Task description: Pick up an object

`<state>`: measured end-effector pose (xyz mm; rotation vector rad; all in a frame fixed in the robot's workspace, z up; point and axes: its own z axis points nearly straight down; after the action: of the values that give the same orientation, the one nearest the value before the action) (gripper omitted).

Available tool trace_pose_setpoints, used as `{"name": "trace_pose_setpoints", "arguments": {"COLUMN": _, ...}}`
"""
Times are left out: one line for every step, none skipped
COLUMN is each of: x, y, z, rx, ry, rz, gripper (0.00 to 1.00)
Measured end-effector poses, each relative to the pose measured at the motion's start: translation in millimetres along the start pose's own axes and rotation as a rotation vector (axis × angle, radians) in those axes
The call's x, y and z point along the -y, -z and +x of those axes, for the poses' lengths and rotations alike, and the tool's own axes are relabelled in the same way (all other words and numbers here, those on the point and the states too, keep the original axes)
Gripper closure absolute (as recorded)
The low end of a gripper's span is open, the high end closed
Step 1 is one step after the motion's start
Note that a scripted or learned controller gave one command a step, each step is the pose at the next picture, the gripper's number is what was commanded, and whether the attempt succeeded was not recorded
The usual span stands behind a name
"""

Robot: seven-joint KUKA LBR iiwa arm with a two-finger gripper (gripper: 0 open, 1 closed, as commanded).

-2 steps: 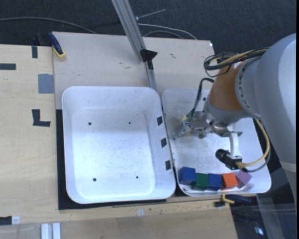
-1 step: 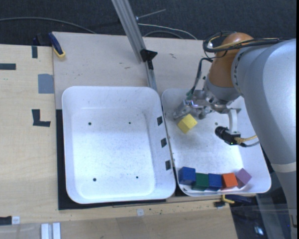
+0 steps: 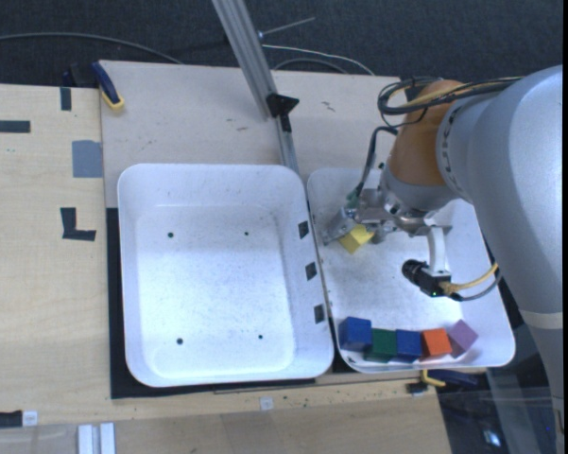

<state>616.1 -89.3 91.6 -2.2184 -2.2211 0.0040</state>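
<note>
You see the claw (image 3: 348,232) closed on a yellow block (image 3: 356,239), raised near the right bin (image 3: 491,353)'s left wall; grasp apparently done.

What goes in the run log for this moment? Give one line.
gripper over right bin | yellow block between fingers | blue, green, orange, purple blocks at near edge

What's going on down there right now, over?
Gripper over right bin, yellow block at its tip; grasp unconfirmed. Five blocks lined along the near wall. Nothing blocking.
</note>
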Motion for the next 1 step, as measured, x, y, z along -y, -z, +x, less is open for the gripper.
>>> {"name": "trace_pose_setpoints", "arguments": {"x": -0.5, "y": 9.4, "z": -0.5, "rx": 0.001, "ry": 0.001, "rz": 0.001, "gripper": 1.0}}
